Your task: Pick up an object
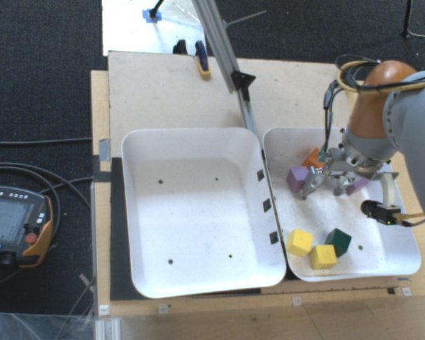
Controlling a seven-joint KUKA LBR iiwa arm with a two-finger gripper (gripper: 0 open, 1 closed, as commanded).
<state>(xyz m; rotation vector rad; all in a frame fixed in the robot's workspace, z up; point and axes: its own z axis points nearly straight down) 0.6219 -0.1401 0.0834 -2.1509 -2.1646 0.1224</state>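
Apparently nothing is lifted yet — the gripper (324,183) hangs low in the right bin (404,257), fingers spread apart with no block between them. Just beside it sit a purple block (296,178) and an orange block (313,157); two yellow blocks (299,242) and a green block (338,240) lie nearer that bin's front wall. Left of it, the other white bin (138,211) — both on a pale bench over dark carpet.

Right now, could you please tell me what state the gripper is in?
Gripper: low in the right bin, beside the purple block; whether it is open or shut cannot be told, and nothing visibly sits in its grasp.
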